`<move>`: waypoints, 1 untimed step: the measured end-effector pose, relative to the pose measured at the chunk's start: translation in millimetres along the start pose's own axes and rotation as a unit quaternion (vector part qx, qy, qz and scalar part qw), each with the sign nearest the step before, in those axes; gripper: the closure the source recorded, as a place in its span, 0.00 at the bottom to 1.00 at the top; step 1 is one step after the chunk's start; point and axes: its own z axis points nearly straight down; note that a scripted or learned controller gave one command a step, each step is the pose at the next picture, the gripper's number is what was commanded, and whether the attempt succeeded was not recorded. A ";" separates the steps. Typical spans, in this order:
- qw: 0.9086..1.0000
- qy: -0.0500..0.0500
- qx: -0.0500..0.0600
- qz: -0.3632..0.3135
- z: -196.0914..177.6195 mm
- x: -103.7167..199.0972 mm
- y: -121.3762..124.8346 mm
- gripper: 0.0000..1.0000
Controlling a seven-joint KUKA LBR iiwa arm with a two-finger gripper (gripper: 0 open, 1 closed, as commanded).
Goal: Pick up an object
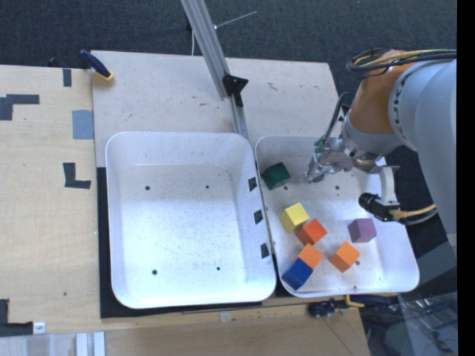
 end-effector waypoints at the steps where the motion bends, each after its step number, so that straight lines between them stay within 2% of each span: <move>1: 1.000 0.001 -0.001 0.001 -61.6 -2.1 -4.4 1.00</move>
